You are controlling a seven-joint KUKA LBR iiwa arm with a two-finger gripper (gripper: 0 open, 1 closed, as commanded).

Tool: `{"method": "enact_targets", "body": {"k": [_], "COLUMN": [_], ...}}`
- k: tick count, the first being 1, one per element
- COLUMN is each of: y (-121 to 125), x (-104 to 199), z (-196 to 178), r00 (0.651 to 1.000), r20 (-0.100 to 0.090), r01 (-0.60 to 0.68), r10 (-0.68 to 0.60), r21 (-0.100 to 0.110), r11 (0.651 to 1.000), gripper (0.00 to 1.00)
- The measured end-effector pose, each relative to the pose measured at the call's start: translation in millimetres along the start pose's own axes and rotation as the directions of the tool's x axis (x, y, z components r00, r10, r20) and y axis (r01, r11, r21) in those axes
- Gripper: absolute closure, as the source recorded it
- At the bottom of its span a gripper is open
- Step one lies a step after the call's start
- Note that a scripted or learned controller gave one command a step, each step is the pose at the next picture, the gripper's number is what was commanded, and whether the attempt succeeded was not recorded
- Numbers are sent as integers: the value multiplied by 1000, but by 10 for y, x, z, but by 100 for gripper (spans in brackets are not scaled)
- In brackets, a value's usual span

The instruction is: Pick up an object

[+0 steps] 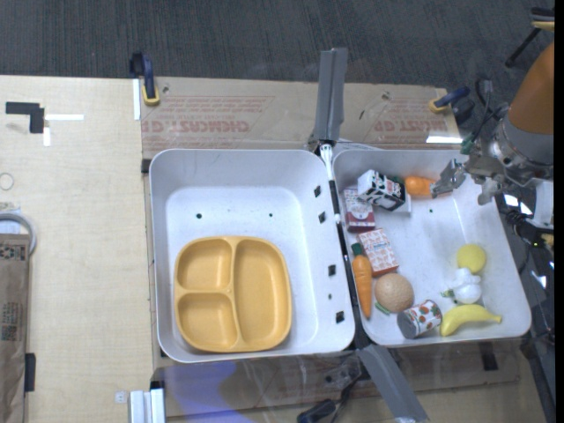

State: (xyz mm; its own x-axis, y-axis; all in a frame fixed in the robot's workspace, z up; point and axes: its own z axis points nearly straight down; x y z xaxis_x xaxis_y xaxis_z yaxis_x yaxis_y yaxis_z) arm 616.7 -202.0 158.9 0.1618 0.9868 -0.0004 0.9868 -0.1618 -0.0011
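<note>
The right bin (pixel 432 227) holds several small items: a black-and-white carton (pixel 382 189), an orange piece (pixel 420 185), two red-and-white boxes (pixel 357 210) (pixel 379 251), a carrot (pixel 362 282), a brown round item (pixel 394 292), a can (pixel 419 318), a banana (pixel 468 320), a lemon (pixel 471 256) and a white garlic-like piece (pixel 464 283). My gripper (pixel 467 184) hangs over the bin's far right corner, just right of the orange piece. It is open, with nothing between its fingers.
The left bin (pixel 229 192) holds a yellow divided plate (pixel 233 292). A grey divider post (pixel 331 95) rises behind the seam between the bins. Cardboard (pixel 229 117) lies behind both bins. The arm's orange band (pixel 539 95) is at the right edge.
</note>
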Motion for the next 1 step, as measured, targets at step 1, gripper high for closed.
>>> {"method": "enact_targets", "body": {"k": [1], "y": [410], "x": [62], "z": [486], "r00": [998], "r20": [2], "r01": [61], "r10": [-61], "r21": [-16], "r11": [998], "gripper": [0]}}
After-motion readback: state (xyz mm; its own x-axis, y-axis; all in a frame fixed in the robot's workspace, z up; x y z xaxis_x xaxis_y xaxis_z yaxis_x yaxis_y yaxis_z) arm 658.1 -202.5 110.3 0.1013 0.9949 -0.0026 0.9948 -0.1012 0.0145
